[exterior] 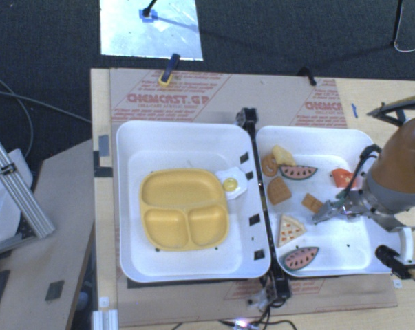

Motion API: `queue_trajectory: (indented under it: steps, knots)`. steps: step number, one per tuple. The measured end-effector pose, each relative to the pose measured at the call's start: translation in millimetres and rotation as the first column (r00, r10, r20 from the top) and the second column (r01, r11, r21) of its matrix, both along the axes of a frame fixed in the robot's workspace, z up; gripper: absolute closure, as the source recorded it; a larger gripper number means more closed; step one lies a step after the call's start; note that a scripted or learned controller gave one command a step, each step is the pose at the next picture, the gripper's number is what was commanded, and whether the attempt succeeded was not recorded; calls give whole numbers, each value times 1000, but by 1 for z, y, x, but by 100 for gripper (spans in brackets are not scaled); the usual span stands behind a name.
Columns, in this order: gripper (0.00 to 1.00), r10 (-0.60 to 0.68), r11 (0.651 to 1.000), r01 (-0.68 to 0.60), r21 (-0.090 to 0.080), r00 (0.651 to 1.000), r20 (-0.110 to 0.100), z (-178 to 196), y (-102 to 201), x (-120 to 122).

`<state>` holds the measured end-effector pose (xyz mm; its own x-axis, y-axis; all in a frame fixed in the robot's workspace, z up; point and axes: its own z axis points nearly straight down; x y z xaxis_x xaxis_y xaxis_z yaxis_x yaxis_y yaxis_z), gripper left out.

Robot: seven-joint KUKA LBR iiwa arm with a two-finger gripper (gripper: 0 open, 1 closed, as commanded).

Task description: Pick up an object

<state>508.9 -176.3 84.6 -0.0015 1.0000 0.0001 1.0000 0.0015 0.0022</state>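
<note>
pick not yet secured: gripper low in right bin, nothing seen in its grasp

target candidates. the right bin holds the loose toy food. nearest the gripper is a small brown block, just beside the tip on its upper left. a waffle wedge lies below and left of that. a brown cookie sits left of the block, near the divider. two watermelon slices are present: one toward the back, one at the front wall. a red piece lies near the arm, partly hidden by it. a yellow piece and a round brown piece sit at the back left.

gripper state. the fingers show as one grey point over bare bin floor. their spread cannot be judged at this size. no object is seen between them.

judgement on the step. the arm appears to be at the approach or closing stage. the block is the likeliest pick. for a sound grasp the tip should centre over the block, straddling it, before closing. a close beside it would likely push it toward the cookie. lift straight up and confirm the item rises.

surroundings. the left bin holds a yellow tray and a fried egg at its corner. both bins rest on the worktop.
</note>
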Motion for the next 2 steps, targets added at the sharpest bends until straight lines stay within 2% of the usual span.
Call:
queue_trajectory:
  steps: [2]
  knots:
    - [0,-1,1000,1,-1,1000,0,0,-31,-6]
